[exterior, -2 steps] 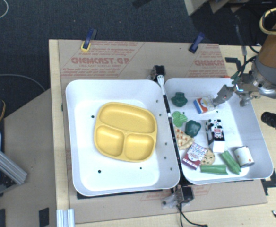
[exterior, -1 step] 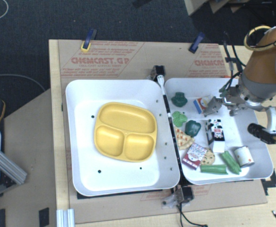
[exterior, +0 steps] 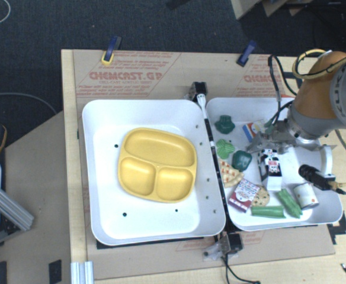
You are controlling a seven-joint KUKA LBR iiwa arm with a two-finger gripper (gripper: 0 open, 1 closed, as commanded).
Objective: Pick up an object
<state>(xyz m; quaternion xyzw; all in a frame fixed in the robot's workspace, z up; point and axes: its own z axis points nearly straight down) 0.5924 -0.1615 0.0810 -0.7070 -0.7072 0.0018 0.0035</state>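
Approach step: gripper [exterior: 272, 165] low in right bin [exterior: 330, 215], can't tell finger state, nothing visibly held. Toy pile just left of and below it; nearest, green lump [exterior: 242, 159]. Next: centre over 1 item, close

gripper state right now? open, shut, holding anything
Gripper: low over the right bin, above the small toys; open or shut cannot be told.

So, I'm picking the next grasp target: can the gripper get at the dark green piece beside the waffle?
Probably yes. The gripper hangs over the right bin, and the dark green piece lies just to its left, uncovered, though neighbours crowd it.
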